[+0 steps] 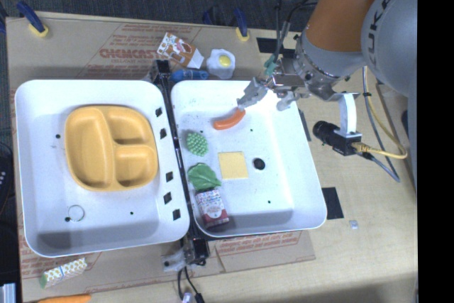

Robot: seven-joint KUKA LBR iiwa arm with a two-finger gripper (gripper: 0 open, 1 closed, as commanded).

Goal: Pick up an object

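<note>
here, closest to you on the table [369, 252], a small wrapped candy [64, 272] lies on the cardboard just below the left bin [35, 152]. that left bin holds a yellow divided tray [111, 147], sitting flat toward its middle.

moving to the right bin [298, 181], you see a red packet [211, 207] against its near left wall, with a green leafy piece [202, 175] touching its upper end. a yellow cheese slice [233, 166] lies flat in the middle, a small black round thing [258, 164] just beside it on the right. a green dotted round piece [197, 144] sits a little farther back by the left wall.

farther still, an orange sausage [228, 120] lies tilted near the bin's far side. the claw [268, 97] hangs right above that far edge, its fingers [252, 91] spread apart with nothing between them; one fingertip is just beside the sausage's upper end, though you cannot tell whether it touches.

beyond the bins, on the cardboard, you have a blue object [188, 74], a white and yellow egg-like toy [221, 62], and a small printed carton [174, 48]. blue clamps [32, 18] grip the table's far edge.
</note>
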